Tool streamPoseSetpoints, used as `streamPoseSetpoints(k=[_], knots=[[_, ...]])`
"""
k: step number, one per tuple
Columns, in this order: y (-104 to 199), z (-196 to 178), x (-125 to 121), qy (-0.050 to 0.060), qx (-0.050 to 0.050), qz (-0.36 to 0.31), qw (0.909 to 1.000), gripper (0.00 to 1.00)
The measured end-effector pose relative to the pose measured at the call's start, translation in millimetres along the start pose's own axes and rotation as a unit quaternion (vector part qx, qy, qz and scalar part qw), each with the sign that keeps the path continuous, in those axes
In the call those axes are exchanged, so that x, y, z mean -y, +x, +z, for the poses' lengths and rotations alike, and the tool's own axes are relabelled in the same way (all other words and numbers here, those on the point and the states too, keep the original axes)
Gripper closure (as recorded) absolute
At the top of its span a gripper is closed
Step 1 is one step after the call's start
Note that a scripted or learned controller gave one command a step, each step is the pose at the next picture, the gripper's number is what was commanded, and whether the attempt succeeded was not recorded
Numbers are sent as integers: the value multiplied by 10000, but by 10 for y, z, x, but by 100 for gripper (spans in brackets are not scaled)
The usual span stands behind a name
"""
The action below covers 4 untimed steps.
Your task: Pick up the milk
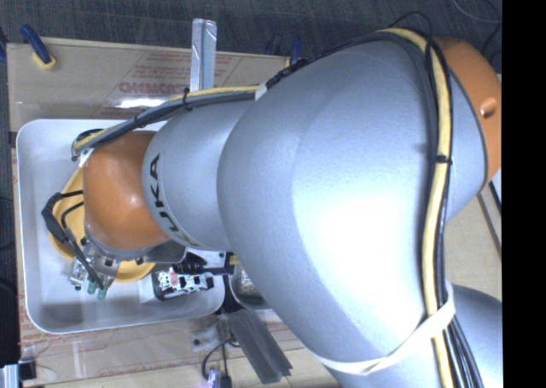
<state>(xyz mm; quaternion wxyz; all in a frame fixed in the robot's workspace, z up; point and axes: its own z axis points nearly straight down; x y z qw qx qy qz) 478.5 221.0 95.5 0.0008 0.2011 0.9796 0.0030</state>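
My gripper (90, 282) hangs low over the front left part of the left white bin (38, 207), pointing down at its floor. Just above it sits the orange wrist band (115, 199). A yellow rounded thing (61, 246) pokes out from under the wrist on both sides, and most of it is hidden. The grey arm (341, 207) covers the rest of that bin and nearly all of the right one, so whatever lies below it is hidden.
A cardboard sheet (153, 79) lies behind the left bin, with a blue clamp (36, 43) at its far left corner and a metal upright (203, 54) at its middle. The bin's front left floor (60, 314) shows bare.
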Motion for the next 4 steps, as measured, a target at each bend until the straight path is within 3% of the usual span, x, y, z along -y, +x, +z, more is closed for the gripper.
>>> streamPoseSetpoints(k=[1, 2, 3, 4], knots=[[0, -1002, 55, 66, -22, 1159, 9932, 100], [-230, 20, 474, 10, 15, 1980, 9802, 100], [-40, -781, 119, 70, -25, 2204, 9754, 100], [-448, -483, 566, 71, -43, 924, 9957, 100]])
